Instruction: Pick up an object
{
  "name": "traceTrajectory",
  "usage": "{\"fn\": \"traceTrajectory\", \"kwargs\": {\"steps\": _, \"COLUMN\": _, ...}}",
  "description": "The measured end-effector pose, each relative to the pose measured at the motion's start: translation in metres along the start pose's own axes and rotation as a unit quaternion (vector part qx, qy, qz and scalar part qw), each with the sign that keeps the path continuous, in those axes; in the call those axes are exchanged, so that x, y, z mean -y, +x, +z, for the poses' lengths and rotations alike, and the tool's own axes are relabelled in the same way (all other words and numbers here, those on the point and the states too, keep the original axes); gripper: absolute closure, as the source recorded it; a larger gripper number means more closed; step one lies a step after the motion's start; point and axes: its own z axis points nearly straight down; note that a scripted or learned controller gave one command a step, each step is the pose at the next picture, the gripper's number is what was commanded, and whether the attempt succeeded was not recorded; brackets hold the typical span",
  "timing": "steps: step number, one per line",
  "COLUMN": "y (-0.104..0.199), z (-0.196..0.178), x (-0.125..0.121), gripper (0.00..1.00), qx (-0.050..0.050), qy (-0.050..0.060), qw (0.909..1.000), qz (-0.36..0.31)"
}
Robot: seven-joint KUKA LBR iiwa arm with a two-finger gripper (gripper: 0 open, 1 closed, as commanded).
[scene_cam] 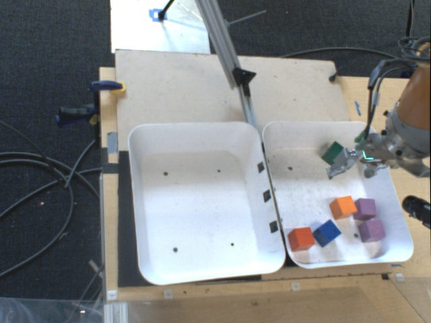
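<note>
Gripper [351, 161] hovering over right bin [296, 180], upper part, fingers spread, gripping nothing. Green block [332, 153] sitting just beside left fingertip, touching or nearly; you can't tell which. Likely lining up for grasp there, since it's lying apart from others. Orange block [343, 207], two purple blocks [366, 208], blue block [327, 233], red-orange block [301, 238] crowding bin's lower end.
</note>
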Motion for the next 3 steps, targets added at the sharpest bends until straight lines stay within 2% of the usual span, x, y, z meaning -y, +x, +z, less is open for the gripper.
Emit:
{"fn": "traceTrajectory", "kwargs": {"steps": 1, "y": -0.068, "z": 0.072, "x": 0.002, "gripper": 0.0, "qx": 0.001, "qy": 0.004, "qw": 1.0, "qz": 0.004}}
{"fn": "traceTrajectory", "kwargs": {"steps": 2, "y": -0.064, "z": 0.057, "x": -0.001, "gripper": 1.0, "qx": 0.001, "qy": -0.001, "qw": 1.0, "qz": -0.001}}
{"fn": "traceTrajectory", "kwargs": {"steps": 3, "y": -0.064, "z": 0.058, "x": -0.001, "gripper": 0.0, "qx": 0.001, "qy": 0.0, "qw": 1.0, "qz": 0.0}}
